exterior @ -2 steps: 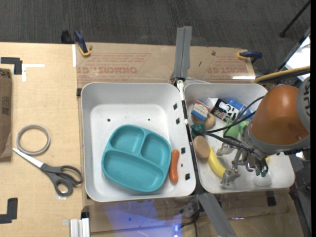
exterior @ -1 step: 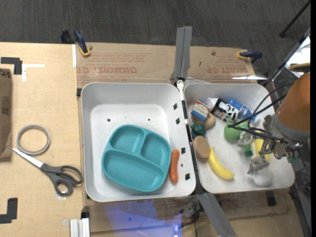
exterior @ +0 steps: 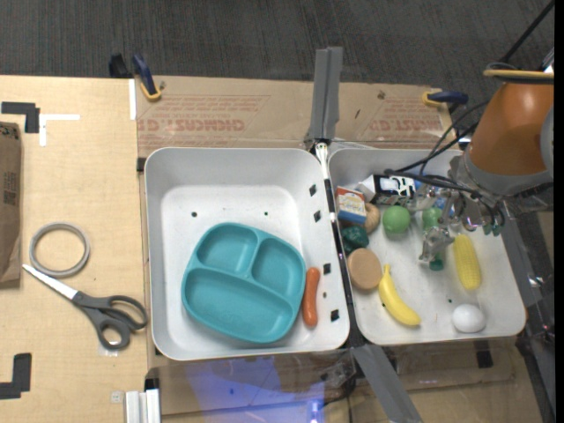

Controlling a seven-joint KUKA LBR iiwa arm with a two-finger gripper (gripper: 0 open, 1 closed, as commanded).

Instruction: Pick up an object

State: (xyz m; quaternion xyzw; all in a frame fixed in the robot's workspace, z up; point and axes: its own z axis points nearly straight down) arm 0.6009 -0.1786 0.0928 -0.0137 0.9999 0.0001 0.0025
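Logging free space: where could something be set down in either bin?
Left bin: bare floor behind the teal plate. Right bin: small gap between banana and egg. Crowded around the gripper, corn and green ball.

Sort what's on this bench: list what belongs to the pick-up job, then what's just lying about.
Belongs to the job:
- end effector, low in the right bin
- corn cob
- banana
- green ball
- white egg

Just lying about:
- scissors and tape roll, on the bench outside the bins
- teal divided plate and sausage, in the left bin
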